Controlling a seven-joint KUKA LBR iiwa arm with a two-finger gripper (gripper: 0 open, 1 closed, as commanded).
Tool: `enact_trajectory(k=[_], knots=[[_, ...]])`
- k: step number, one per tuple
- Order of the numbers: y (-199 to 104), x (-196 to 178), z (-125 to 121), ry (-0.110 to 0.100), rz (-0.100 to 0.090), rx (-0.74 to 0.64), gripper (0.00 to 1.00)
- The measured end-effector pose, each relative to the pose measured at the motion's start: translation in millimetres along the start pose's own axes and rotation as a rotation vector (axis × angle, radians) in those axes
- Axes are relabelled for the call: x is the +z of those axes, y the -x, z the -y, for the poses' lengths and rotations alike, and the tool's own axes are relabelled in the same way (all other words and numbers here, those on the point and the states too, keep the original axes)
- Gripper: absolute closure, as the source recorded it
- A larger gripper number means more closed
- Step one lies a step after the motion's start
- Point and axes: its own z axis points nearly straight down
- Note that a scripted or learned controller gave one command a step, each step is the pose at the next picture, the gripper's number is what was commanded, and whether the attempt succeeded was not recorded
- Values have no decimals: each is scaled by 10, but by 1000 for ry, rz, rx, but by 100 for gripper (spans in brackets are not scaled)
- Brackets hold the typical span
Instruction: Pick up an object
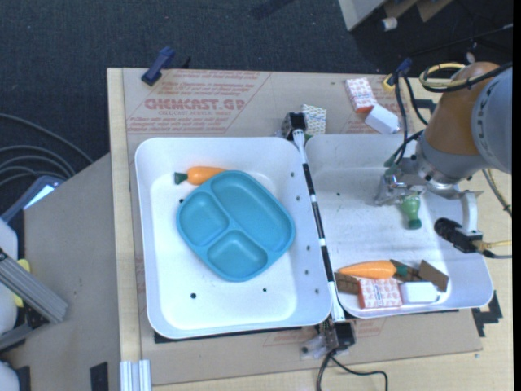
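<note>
Left bin (163, 300): you've got a blue divided tray (234, 225) in it, w/ a carrot (201, 173) touching its far edge
Right bin (358, 218): 2nd carrot (368, 270) + red-white box (379, 293) at near edge
Gripper (399, 187): over right bin, beside green object (412, 210); grip can't be judged from here

Pincer (396, 187) above green object (411, 209), right bin (350, 169).

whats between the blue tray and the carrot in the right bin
In the camera view, the black-studded rims where both bins meet run between the blue tray and that carrot; otherwise bare white floor.
</note>
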Motion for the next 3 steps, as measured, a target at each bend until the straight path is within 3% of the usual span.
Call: enact_trajectory(k=[1, 2, 3], knots=[[3, -3, -2, 1, 0, 0, 0], [643, -510, -609, 3, 3, 0, 0], [320, -118, -557, 3, 2, 0, 0]])
